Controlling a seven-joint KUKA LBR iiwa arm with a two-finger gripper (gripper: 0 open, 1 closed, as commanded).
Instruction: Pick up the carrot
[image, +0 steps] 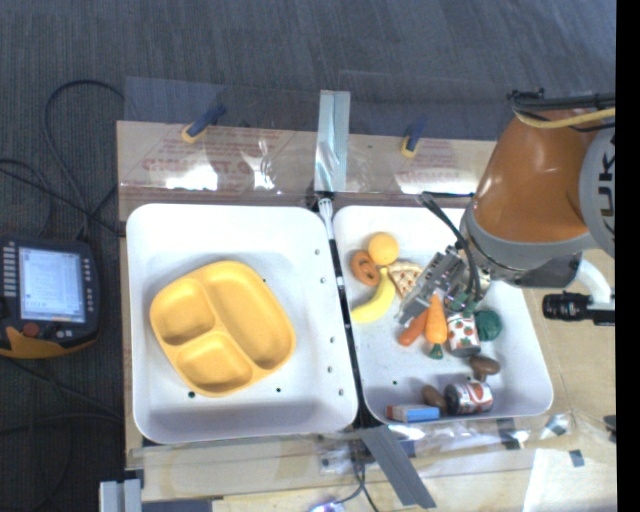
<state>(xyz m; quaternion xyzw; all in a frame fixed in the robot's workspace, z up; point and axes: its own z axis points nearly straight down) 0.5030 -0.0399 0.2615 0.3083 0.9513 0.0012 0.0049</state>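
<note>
The gripper (437, 292) is reaching down into the right bin (530, 395); whether it is spread or pressed together cannot be told. The carrot (436, 322) is lying directly beneath it, touching or nearly so. A banana (374, 303) is sitting to the gripper's left, a can (470, 397) below, and a yellow tray (222, 326) well apart in the left bin (150, 410).

Glossy, seemingly plastic yellow tray (222, 325); smooth white bins (160, 235).
</note>
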